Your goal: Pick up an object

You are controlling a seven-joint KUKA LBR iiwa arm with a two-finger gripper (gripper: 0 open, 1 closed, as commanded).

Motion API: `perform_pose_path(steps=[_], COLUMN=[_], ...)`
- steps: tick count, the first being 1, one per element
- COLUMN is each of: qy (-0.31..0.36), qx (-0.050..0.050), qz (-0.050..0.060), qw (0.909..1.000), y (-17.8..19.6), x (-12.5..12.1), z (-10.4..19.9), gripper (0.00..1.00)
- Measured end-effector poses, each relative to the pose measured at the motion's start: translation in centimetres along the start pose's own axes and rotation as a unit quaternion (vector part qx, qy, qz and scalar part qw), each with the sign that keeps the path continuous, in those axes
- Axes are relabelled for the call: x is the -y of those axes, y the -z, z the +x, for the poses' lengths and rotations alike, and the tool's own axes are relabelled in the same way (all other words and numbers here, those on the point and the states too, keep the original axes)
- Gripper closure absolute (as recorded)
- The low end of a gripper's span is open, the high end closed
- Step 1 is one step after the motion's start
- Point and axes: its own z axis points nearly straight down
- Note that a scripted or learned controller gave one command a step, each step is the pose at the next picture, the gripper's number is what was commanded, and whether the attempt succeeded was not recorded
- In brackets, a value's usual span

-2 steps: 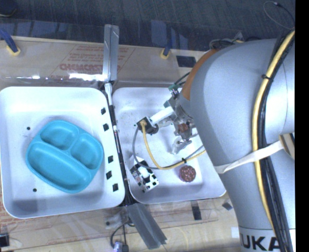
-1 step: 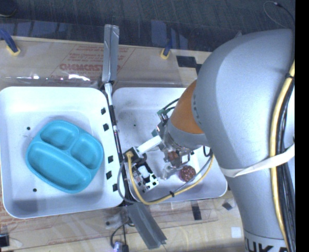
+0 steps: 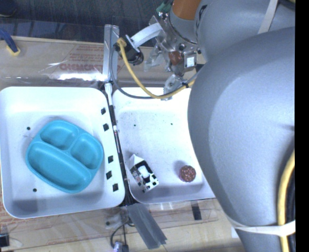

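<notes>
A blue divided plate [image 3: 65,155] lies in the left bin [image 3: 12,104]. In the right bin [image 3: 154,119] a small black-and-white box [image 3: 143,175] rests near the front left corner, and a little round brown object [image 3: 187,174] sits to its right. My gripper [image 3: 171,54] hangs above the back edge of the right bin, far from all three objects, with a yellow cable looping beneath it. Nothing shows between its fingers.
The grey arm [image 3: 248,125] covers the right side of the right bin. A metal divider [image 3: 110,62] runs between the bins, with black clips along it. Plastic sheet and wooden bench lie behind the bins.
</notes>
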Motion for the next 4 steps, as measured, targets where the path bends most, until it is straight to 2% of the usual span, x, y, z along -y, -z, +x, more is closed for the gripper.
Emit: perform_pose_path(steps=[1, 2, 3, 4], qy=[0.056, 0.128, 0.116, 0.058], qx=[0.003, 0.001, 0.003, 0.003], qz=[0.002, 0.001, 0.002, 0.002], qw=[0.9984, 0.9918, 0.9932, 0.9983], y=[-11.6, -4.1, -15.8, -24.6], x=[5.7, -3.8, -0.6, -6.3], z=[-3.8, -13.0, -14.7, -17.8], gripper=[0.0, 0.0, 0.0, 0.0])
